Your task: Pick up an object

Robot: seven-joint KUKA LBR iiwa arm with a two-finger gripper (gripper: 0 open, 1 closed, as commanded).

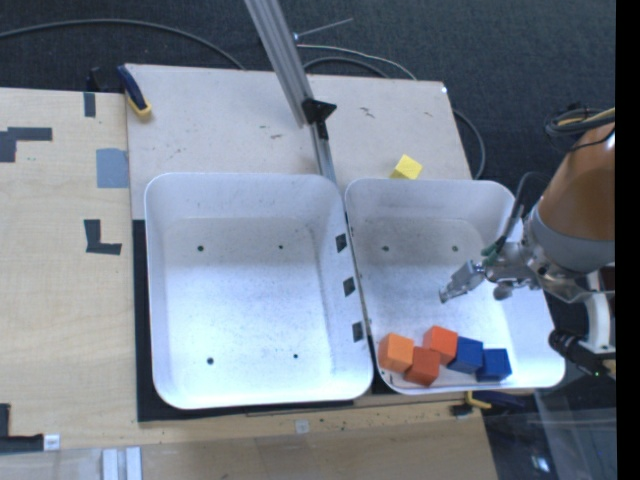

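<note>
Nothing lifted: hand (455,287), finger state indiscernible, hangs above right bin (420,196); blocks (440,354) lie ungrasped near its front

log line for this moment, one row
arm: over right bin | pincer: above bin floor, nothing seen in it | blocks: orange and blue clustered at near edge | yellow block: on bench outside bins
</note>
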